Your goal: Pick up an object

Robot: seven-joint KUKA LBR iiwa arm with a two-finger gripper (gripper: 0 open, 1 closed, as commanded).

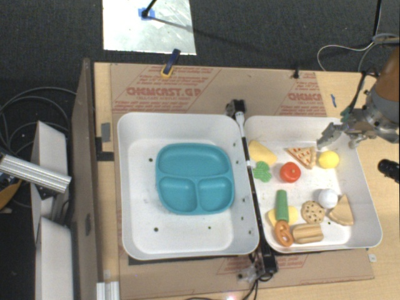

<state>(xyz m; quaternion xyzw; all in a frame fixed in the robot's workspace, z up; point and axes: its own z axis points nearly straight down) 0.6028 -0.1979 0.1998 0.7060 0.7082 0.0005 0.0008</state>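
Note:
The right bin [365, 195] holds several toy foods: a yellow lemon [328, 160], a pizza slice [302, 155], a red tomato [290, 172], a green leafy piece [262, 172], a yellow wedge [261, 150], a green cucumber [281, 205], a cookie [312, 212], a white ball [327, 198], a bread slice [342, 214], a pretzel [283, 233] and a bread roll [307, 232]. My gripper [342, 136] hangs over the bin's far right corner, just behind the lemon. Its fingers [326, 136] stand open with nothing between them.
A blue divided plate [194, 178] lies in the left bin [140, 230]. The rim between the two bins [248, 186] runs down the middle. Cardboard [206, 86] lies under the bins, and a cable [340, 52] loops behind the arm at the right.

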